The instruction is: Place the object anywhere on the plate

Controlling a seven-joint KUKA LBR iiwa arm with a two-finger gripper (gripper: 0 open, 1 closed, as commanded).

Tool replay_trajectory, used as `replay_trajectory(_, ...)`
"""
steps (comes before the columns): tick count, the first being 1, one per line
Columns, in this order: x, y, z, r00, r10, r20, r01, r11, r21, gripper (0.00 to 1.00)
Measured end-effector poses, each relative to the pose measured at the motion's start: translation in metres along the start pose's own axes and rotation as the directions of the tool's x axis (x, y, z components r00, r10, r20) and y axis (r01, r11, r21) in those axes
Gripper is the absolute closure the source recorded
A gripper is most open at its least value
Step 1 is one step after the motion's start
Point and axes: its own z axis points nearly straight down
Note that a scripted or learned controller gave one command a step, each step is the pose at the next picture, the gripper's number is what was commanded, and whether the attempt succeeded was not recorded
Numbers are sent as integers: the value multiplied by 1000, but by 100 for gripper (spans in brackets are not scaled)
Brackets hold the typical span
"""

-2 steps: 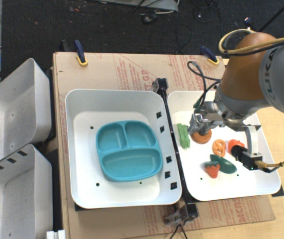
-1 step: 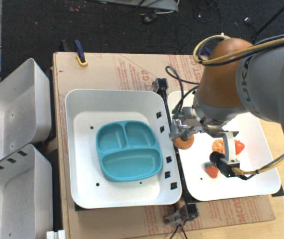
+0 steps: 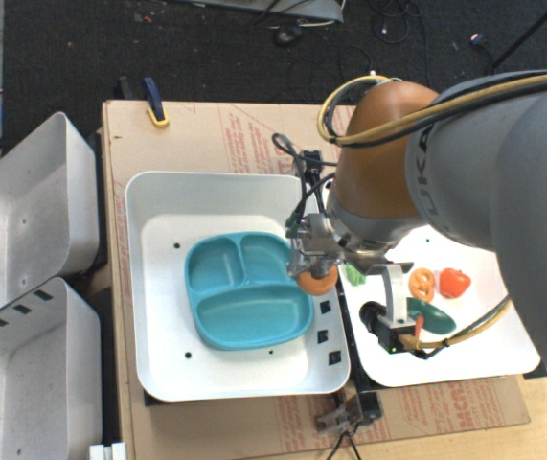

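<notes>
A teal divided plate (image 3: 244, 300) lies in the left white bin (image 3: 158, 286). My gripper (image 3: 313, 264) hangs over the plate's right rim, pointing down from the grey arm with its orange band. A small round orange object (image 3: 317, 280) sits between the fingertips, at the edge of the plate's upper right compartment. The fingers look shut on it. I cannot tell whether the object touches the plate or is just above it.
The right bin (image 3: 484, 353) holds a red pepper-like toy (image 3: 455, 283), an orange ring-shaped piece (image 3: 422, 283), a dark green item (image 3: 433, 316) and a small light green piece (image 3: 353, 275). The bulky arm covers much of that bin. Empty white tubs (image 3: 24, 218) stand to the left.
</notes>
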Motion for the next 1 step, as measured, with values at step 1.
replay_trajectory(1, 49, -10, -2, 1000, 0, 0, 0, 1000, 0, 100)
